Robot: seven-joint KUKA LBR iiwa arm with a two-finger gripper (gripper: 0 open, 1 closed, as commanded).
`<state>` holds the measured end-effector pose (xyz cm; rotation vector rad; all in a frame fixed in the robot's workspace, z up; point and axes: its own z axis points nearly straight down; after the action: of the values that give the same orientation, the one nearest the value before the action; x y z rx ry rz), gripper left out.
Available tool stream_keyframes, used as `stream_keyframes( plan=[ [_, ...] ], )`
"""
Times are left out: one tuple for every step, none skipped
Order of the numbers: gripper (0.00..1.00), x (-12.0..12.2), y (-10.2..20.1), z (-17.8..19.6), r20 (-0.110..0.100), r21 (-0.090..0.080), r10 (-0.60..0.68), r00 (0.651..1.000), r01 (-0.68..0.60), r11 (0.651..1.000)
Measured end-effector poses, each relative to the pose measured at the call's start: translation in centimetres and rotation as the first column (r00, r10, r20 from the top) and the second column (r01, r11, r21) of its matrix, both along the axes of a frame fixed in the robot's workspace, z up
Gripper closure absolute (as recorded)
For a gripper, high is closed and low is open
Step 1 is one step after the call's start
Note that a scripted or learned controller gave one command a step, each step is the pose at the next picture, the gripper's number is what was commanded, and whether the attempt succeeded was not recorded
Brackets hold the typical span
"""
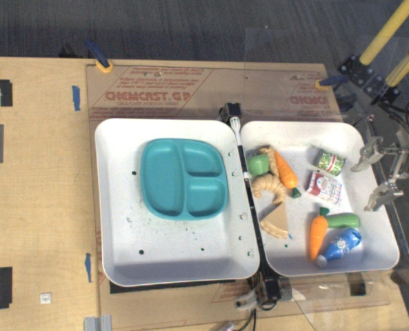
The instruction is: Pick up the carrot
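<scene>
With the approach barely begun, the gripper (pixel 382 174) hangs at the right bin's (pixel 380 250) edge, seemingly open and empty, needing to reach a carrot (pixel 317 234).

The claw (pixel 382 178) at the right bin's (pixel 342 131) edge is partly cut off by the frame's right side, its finger state unclear; the carton's (pixel 326 187) print is too small to read; the blue packet (pixel 342 245) overlaps one carrot's (pixel 317 235) tip
</scene>
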<state>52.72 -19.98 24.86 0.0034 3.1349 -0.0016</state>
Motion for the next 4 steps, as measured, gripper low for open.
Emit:
stream_keyframes(
  plan=[
    [0.0, -4.4, 3.8, -14.0, 0.003, 0.002, -0.083, 0.997, 0.083, 0.997],
    [0.0, 2.9, 14.0, -6.0, 0.007, 0.003, 0.113, 0.994, -0.113, 0.994],
    [0.0, 5.3, 10.2, -14.3, 0.006, 0.001, -0.049, 0.999, 0.049, 0.999],
    [1.0, 5.5, 10.3, -13.3, 0.012, 0.001, -0.047, 0.999, 0.047, 0.999]
  ],
)
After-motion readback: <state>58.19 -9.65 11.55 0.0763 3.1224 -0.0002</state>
